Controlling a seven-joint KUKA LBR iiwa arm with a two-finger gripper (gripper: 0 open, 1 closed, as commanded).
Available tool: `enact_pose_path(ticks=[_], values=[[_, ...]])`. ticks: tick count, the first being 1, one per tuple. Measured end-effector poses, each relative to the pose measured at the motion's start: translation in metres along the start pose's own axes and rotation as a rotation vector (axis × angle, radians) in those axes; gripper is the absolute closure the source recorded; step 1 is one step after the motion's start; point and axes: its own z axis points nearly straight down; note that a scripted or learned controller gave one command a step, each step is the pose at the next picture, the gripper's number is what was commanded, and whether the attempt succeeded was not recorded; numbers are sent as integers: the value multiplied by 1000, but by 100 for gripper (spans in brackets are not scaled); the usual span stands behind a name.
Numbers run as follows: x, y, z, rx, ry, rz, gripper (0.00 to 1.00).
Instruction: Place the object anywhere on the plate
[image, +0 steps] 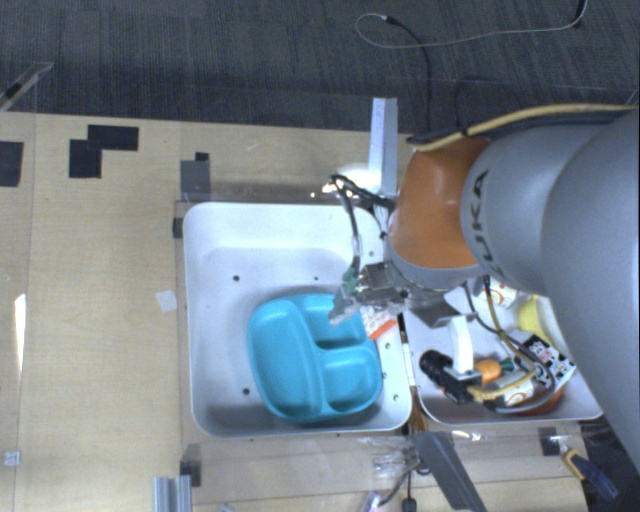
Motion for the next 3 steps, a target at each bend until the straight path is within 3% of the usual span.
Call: enact_pose_path(ticks=[1, 2, 3], values=[[-1, 74, -30, -2, -1, -47, 0], [0, 75, -40, -5, -3, -57, 100], [48, 55, 44, 2, 0, 22, 100]])
